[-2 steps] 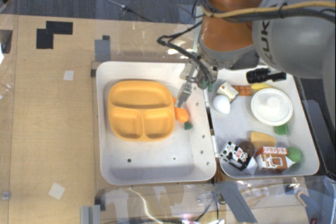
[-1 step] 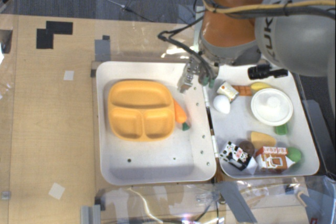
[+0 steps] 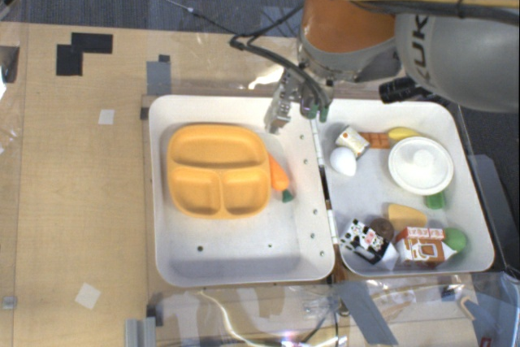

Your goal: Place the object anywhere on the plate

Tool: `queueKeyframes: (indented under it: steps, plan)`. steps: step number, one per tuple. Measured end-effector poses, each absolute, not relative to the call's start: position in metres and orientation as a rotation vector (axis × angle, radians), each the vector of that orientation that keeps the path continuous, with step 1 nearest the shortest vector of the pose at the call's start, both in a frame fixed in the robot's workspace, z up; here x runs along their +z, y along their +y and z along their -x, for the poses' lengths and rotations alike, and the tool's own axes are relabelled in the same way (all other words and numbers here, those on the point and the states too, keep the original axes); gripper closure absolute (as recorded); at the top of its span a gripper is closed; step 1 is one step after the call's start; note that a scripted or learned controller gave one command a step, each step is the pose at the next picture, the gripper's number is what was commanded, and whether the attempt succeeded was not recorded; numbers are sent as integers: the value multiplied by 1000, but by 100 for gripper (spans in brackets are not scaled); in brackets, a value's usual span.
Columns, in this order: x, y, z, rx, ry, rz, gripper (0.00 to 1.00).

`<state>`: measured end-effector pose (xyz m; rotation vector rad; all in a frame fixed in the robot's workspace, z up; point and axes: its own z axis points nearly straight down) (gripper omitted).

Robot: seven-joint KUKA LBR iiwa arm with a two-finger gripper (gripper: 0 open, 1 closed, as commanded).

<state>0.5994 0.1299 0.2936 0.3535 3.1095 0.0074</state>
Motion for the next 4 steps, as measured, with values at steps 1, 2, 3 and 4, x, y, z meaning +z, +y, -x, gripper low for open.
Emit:
queueKeyframes:
  steps: [1, 2, 3, 4]
  plan:
    - [347, 156, -574, 8, 3123, -183, 100]
    - [359, 157, -576, 13, 3115, -182, 100]
    - [481, 163, -527, 9, 3120, 90, 100]
    - [490, 164, -528, 11, 3115, 94, 100]
